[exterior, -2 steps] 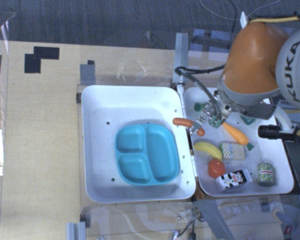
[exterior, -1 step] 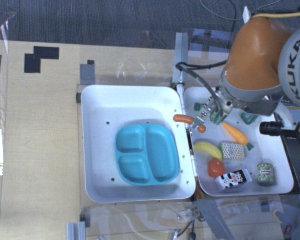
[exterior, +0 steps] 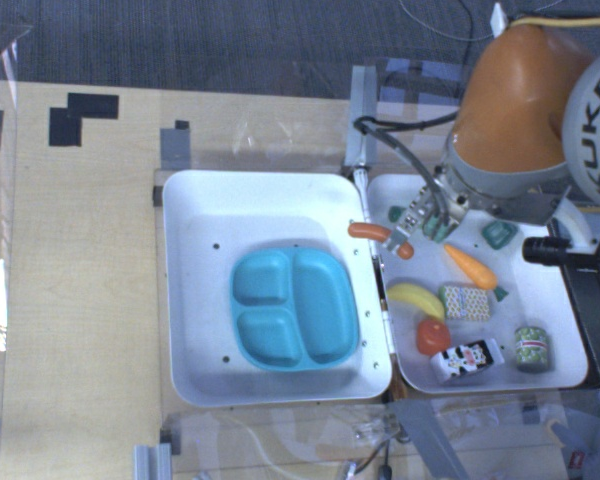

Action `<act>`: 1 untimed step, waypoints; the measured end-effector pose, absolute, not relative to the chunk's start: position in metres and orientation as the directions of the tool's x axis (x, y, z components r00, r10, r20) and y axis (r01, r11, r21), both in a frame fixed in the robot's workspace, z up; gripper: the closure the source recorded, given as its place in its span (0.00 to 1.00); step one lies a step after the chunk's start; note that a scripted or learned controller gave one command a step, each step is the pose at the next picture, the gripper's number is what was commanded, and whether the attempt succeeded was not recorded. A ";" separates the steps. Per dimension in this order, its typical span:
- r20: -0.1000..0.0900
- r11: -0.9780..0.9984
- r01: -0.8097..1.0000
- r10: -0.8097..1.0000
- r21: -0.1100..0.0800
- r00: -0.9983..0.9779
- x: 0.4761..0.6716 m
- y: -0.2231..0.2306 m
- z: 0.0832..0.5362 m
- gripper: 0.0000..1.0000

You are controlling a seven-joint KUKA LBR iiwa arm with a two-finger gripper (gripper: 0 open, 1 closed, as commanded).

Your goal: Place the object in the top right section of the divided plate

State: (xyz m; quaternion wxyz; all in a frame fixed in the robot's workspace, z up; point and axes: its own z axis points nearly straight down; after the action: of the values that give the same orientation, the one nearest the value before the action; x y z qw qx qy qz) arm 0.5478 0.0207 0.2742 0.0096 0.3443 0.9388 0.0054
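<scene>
A blue divided plate (exterior: 295, 306) lies in the left white bin (exterior: 195, 218), with two small sections on its left and one long section on its right. An orange-red sausage (exterior: 370, 233) hangs across the rim between the two bins, just above and to the right of the plate. My gripper (exterior: 400, 238) reaches down from the grey and orange arm (exterior: 515, 98) and is shut on the sausage's right part, with a finger crossing over it.
The right bin (exterior: 570, 368) holds a carrot (exterior: 470, 266), a banana (exterior: 415, 298), a red tomato (exterior: 432, 336), a patterned block (exterior: 466, 302), a black-and-white carton (exterior: 467, 358), a green can (exterior: 530, 346) and a teal piece (exterior: 498, 233).
</scene>
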 end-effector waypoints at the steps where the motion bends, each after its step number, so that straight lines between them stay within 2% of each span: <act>1: -0.006 0.801 0.598 0.598 0.007 -0.801 0.495 0.053 0.323 1.00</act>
State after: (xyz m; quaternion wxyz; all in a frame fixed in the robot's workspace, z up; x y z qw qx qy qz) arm 0.4953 0.0529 0.3232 0.0041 0.3151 0.9490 0.0022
